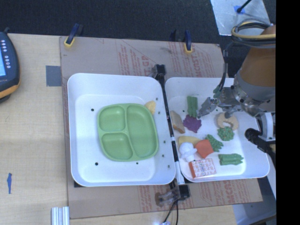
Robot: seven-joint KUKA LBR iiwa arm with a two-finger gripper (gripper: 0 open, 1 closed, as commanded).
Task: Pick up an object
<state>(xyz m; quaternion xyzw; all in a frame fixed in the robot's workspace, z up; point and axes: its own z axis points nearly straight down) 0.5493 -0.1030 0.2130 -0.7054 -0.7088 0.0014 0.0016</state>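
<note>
Your end effector (220, 108) hovers over the far part of the right white bin (255, 172); whether it is apart or together, I cannot tell. The purple plastic grape cluster (191, 123) lies just left and nearer.

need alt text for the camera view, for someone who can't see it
A grey robot arm with an orange band reaches from the right, its two-finger gripper over the right shallow white bin of small toy foods. The left shallow white bin holds a light green three-compartment plate.
</note>
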